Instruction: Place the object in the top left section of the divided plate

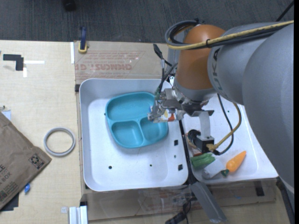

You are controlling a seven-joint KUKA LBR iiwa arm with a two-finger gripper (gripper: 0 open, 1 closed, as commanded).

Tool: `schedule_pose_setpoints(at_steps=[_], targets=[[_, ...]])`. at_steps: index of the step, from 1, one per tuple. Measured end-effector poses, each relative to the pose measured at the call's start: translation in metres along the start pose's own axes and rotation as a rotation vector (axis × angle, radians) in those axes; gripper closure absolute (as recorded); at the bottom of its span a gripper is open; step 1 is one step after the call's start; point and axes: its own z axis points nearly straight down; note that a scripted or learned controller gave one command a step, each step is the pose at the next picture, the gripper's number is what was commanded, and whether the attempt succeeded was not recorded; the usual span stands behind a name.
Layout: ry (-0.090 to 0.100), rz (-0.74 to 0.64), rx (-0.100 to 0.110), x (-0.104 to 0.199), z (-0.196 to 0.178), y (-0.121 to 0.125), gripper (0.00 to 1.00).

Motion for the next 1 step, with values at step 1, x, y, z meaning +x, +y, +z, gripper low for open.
schedule_pose_setpoints(at_steps=[1], targets=[[-0.001, -0.033, -0.003, -0.0360, -0.0004, 0.0189, 1.00]])
